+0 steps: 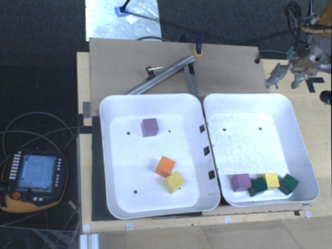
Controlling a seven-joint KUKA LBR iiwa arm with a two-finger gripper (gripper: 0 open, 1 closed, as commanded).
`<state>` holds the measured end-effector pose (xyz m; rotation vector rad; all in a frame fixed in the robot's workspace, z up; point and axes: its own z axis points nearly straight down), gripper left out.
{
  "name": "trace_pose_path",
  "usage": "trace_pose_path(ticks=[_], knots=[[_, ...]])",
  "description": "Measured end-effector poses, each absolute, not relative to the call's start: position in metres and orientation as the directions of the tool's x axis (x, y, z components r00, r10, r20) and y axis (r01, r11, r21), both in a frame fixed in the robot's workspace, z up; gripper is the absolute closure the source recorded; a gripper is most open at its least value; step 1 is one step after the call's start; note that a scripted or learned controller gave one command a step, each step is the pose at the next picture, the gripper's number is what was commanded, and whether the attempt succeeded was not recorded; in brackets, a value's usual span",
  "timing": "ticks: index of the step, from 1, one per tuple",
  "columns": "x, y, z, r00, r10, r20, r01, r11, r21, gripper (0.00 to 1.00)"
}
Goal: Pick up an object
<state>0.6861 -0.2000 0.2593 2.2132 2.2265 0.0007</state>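
So the gripper [287, 78] is parked up at the far right corner of the counter [228, 61], just beyond the back rim of the right bin [295, 118]. Its two fingers look spread apart with nothing between them, so no grab has happened yet. My guess is it sits up there so it stays clear of the camera's look into both bins.

Plenty to choose from. The left bin [111, 139] has a purple cube [149, 127] sitting by itself toward the back, well apart from anything else. Nearer the front there's an orange cube [165, 166] with a yellow cube [174, 182] touching it or just beside it, both turned at an angle.

The right bin has everything bunched along the front wall: a purple block [240, 181], a dark green block [257, 186], a yellow block [272, 180] and another green block [288, 183], all in a row and pretty much touching. Probably they slid or got dropped there, and the wall keeps them packed.

If I had to bet, the lone purple cube is the easy pick, since there's room for fingers on every side. That crowded row against the wall looks like the spot where a finger lands on a neighbour and the try fails.
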Motion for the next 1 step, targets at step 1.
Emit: trace_pose_path(ticks=[1], knots=[[0.6860,-0.2003,0.2595,-0.005,1.000,-0.002,1.000,0.005,0.002,0.00]])
